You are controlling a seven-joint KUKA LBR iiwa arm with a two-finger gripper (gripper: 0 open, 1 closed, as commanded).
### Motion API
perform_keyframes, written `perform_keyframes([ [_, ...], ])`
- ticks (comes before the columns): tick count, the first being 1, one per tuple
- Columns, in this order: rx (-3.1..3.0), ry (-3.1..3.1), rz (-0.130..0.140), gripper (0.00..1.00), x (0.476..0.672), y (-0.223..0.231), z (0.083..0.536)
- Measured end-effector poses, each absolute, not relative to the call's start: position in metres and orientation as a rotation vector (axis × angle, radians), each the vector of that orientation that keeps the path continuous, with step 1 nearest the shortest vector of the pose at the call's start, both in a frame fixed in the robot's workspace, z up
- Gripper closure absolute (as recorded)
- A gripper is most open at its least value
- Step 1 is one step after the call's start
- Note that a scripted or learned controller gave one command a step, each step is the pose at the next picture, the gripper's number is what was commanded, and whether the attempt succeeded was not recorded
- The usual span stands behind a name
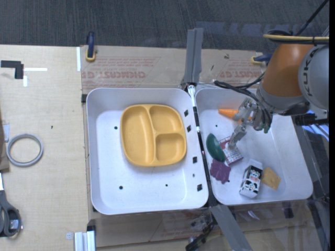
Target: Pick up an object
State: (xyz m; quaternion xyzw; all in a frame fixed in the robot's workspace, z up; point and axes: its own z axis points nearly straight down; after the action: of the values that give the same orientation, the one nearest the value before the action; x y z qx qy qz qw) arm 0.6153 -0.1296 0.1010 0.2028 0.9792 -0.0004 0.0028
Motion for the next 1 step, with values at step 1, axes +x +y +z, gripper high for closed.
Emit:
perform_keyframes([
  [1, 1.397, 2.806, 0.003, 0.0, 0.6096, -0.1471, 0.0971],
])
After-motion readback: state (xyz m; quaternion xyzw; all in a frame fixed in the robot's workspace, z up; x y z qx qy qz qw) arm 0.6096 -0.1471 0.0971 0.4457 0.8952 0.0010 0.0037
